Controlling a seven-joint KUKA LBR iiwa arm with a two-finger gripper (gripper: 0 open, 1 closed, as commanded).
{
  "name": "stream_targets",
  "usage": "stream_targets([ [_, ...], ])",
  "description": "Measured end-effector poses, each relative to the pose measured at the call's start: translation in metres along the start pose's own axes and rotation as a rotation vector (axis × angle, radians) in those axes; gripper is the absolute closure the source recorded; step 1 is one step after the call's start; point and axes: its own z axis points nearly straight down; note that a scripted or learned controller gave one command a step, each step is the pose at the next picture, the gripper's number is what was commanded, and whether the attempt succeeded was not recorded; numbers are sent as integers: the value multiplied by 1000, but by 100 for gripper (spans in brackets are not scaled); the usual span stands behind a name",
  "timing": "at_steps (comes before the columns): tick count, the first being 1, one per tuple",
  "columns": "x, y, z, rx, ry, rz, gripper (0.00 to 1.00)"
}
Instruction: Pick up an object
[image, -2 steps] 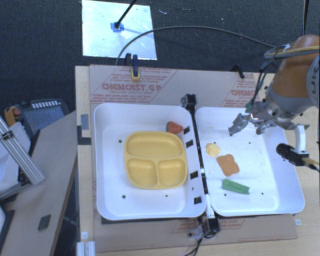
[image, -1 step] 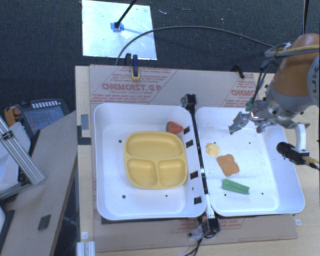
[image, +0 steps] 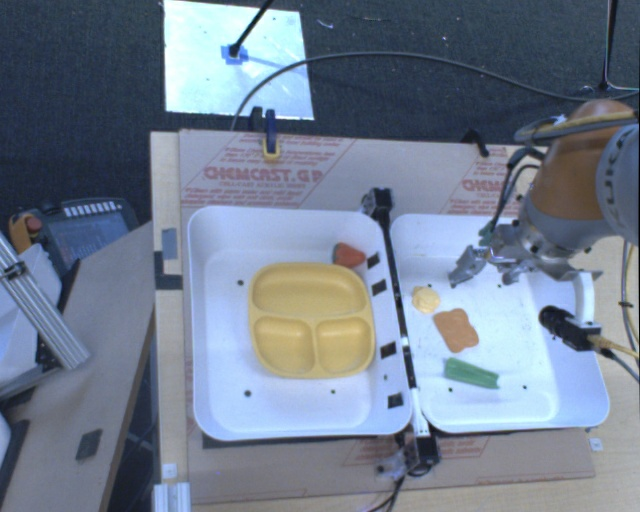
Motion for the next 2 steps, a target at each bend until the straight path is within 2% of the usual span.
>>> stream_targets([
  [2,-4,-5,87,1,1,0,0],
])
